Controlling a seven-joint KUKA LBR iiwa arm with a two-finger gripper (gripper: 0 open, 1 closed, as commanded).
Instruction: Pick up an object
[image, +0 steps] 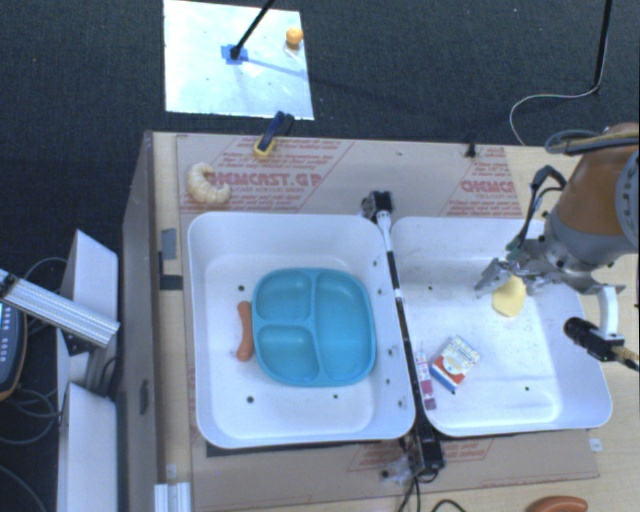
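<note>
1. Step, as judged: grasp attempt under way in the right bin (560, 410); lift not yet done.
2. Nearest: small red-and-white packet (453, 361), flat, boxy, printed card or foil, lying loose on the right bin floor.
3. Behind it: pale yellow lump (509, 298), soft rounded shape, likely the target, directly under the gripper (512, 272).
4. Gripper low over the lump, metal fingers splayed either side; grip state impossible to tell, lump not clearly between the fingers.
5. Next move calls for closing squarely on the lump, then a straight lift; smooth rounded surface may slip.
6. Left bin (215, 400): teal plastic plate (313, 325), three compartments, glossy; orange sausage (244, 331) just beside its left edge.
7. Farthest: cream ridged grub-shaped toy (208, 184) on the cardboard-topped desk (330, 175).
</note>
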